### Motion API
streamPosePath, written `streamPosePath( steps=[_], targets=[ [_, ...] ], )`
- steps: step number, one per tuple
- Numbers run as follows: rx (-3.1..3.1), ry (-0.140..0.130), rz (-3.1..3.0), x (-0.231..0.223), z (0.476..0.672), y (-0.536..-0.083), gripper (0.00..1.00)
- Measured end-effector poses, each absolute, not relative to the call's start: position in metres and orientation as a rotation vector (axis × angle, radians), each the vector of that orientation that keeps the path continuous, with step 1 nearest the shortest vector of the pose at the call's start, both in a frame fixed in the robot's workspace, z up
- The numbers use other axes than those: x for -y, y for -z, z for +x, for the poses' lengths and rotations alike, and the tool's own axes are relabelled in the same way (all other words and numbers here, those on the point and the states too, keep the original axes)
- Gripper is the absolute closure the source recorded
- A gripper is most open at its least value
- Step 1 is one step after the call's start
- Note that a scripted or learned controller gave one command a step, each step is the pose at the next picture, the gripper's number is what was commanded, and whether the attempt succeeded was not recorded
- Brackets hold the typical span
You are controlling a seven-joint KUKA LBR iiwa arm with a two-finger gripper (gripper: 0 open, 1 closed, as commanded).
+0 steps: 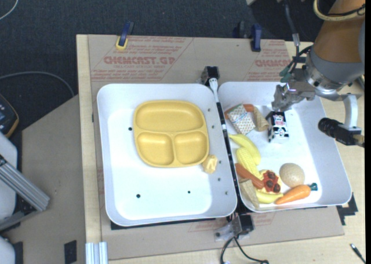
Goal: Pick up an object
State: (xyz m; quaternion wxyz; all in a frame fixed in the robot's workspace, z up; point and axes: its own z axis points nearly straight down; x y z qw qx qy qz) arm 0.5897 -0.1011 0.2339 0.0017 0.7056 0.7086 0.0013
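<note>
Near edge, R bin (339, 190): carrot (294, 194) lying flat at front, beside a tan egg-shaped item (291, 173). Just left, a clutter of red berry pcs (269, 180) on yellow and orange toy food.
Mid, R bin: banana (246, 148) lying along the left wall, pale wrapped block (241, 119) behind it.
L bin (113, 158): yellow 3-compartment tray (170, 131) sits centre-rear, flat. Small pale-yellow lump (210, 165) touching tray's front-right corner.
Task obj: small black-and-white cow figure (279, 127), approx. upright, in the R bin's rear half, right of the wrapped block.
Gripper (280, 105): directly above the cow figure, arm entering from the right, orange band on the arm's upper part.
Jaws: finger tips meet the top of the cow; opening width cannot be made out from this angle. Cannot tell if the figure is gripped or only touched.
Far: cardboard sheet (174, 54) under both bins, 2 clamps on rear edge, yellow-tipped clamp (123, 37) left, blue clamp (255, 36) right.
</note>
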Motion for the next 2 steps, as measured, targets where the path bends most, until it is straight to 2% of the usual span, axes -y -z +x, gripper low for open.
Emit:
streamPosePath(
  steps=[1,2],
  targets=[
    [-2.223,-0.004,2.215,0.0737,0.6042,-0.2346,1.0],
    [-2.22,-0.002,2.218,0.0734,0.604,-0.2349,1.0]
  ],
)
